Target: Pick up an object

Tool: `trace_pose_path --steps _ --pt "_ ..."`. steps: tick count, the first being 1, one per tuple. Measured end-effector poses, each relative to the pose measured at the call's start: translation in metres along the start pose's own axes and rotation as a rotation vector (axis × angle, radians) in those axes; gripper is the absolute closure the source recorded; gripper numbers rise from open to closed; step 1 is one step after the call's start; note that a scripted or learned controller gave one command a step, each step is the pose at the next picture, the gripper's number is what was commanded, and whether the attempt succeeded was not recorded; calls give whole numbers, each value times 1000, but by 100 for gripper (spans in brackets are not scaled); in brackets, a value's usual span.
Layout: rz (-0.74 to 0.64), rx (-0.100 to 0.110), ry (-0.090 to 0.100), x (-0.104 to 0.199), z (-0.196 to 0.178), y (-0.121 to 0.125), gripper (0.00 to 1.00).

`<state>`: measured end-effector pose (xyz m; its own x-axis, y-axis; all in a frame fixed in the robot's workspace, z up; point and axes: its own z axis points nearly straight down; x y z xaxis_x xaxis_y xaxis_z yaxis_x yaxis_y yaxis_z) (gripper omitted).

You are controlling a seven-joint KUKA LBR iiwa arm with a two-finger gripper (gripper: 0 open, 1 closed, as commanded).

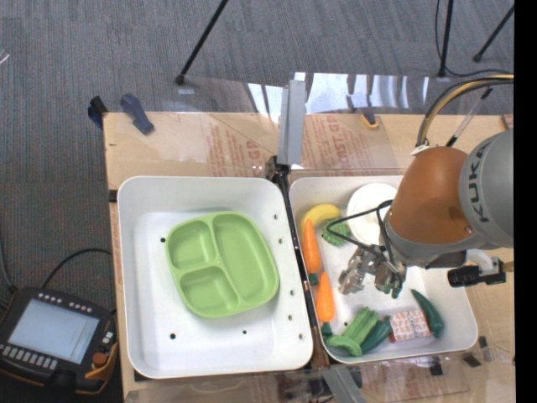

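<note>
Objects for picking lie in the right-hand white bin, lower right of the frame; none is yet taken. The metal two-finger gripper hangs low over the middle of that bin, its fingers pointing toward the lower left. Whether the jaws are spread or pressed together cannot be told at this angle, and nothing is seen between them.

Nearest the gripper, just to its left, lies an orange carrot-shaped toy, with a second orange carrot above it along the bin's left wall. Below the gripper sits a ridged green plastic vegetable, and beside that a small red-and-white packet and a dark green pepper. A yellow banana-like piece and a round white plate occupy the bin's upper part.

The left-hand white bin holds a light green three-compartment tray.

Judgement: the approach step is in hand. The next move calls for settling on one target, descending squarely over it and closing.
</note>
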<state>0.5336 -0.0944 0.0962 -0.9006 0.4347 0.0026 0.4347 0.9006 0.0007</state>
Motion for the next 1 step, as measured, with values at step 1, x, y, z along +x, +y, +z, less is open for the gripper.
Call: trace_pose_path --steps 1 --pt "312 0 -1 -17 9 14 100"
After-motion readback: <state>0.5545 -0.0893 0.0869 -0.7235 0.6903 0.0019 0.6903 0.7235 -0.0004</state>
